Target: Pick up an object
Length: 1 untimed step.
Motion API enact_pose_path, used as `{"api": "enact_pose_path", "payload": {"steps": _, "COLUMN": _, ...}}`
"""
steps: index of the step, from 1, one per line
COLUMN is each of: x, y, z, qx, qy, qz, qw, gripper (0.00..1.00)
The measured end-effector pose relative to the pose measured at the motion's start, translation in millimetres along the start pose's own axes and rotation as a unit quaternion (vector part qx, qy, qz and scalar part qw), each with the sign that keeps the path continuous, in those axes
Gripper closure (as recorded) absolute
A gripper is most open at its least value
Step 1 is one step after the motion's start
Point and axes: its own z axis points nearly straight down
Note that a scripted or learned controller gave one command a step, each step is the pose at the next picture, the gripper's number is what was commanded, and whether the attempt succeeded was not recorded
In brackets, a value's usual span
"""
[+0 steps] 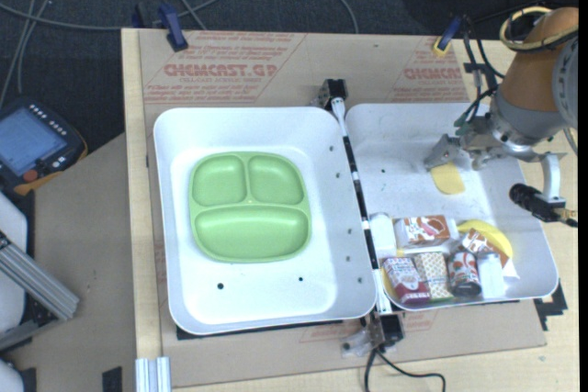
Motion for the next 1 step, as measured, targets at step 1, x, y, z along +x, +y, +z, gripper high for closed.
{"api": "enact_pose_path", "payload": {"steps": 1, "x": 23.0, "y": -12.3, "z": 10.5, "qx": 0.001, "qy": 0.001, "qz": 0.000, "qw": 1.0000, "gripper": 0.00}}
